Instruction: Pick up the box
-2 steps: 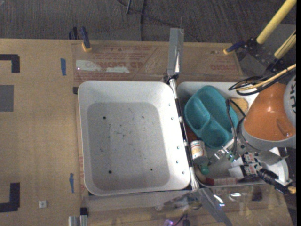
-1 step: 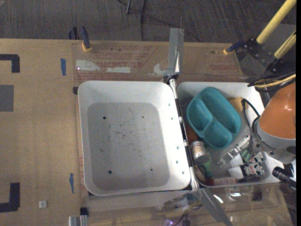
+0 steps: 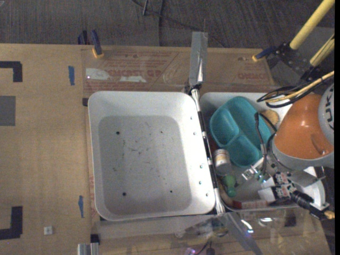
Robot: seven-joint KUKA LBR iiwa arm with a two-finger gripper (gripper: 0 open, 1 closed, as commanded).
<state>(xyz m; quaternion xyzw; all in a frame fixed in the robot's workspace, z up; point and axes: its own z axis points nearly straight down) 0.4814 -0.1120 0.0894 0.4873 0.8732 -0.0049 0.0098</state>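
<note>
The arm, with its orange band [image 3: 300, 134], reaches into the right bin [image 3: 210, 101] from the right. My gripper [image 3: 255, 174] hangs low over the front part of that bin, just past the teal dish. Below it, along the bin's front wall, lies a flat pale box [image 3: 249, 202] with a reddish edge, partly covered by the wrist. The gripper sits just above and behind the box; I cannot make out any contact with it.
A teal two-compartment dish [image 3: 236, 132] fills the back of the right bin. A small tan can [image 3: 221, 158] and a green item [image 3: 229, 183] lie near the divider. The left bin [image 3: 106, 102] stands alongside. Cables and yellow poles [image 3: 313, 17] are at the back right.
</note>
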